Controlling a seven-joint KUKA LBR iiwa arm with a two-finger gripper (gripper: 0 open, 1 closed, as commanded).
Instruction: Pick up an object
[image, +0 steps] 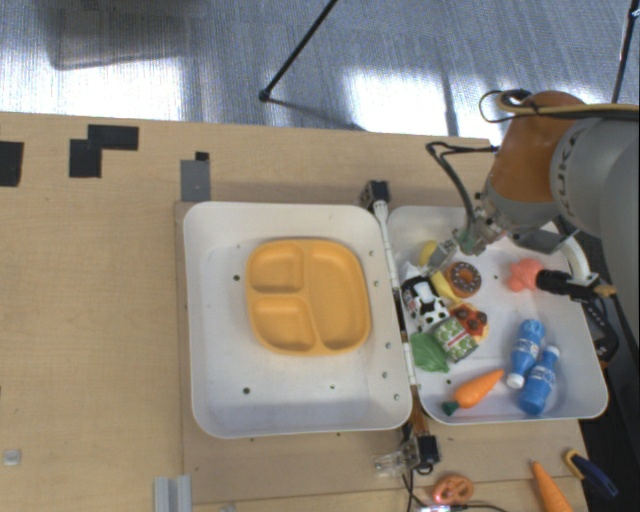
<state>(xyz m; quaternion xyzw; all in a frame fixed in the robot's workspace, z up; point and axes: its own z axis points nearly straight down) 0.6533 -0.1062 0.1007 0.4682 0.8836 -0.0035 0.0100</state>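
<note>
The right bin (590, 400) holds several small toys. Along its left side lie a yellow piece (432, 253), a round brown disc (464, 278), a black-and-white cow (423, 299), a red and green packet (463, 330) and a green leaf shape (429, 353). An orange carrot (476, 388) lies near the front, with two blue bottles (531, 366) to its right. A pink piece (522, 274) rests at the right. My gripper (468, 240) hangs low over the bin's back part, just above the brown disc and right of the yellow piece.
The left bin (215, 400) carries a yellow divided plate (305, 296). The grey arm with its orange band (535, 150) fills the upper right. Orange tools (550, 488) and a clip (400, 460) lie on the bench in front of the bins.
</note>
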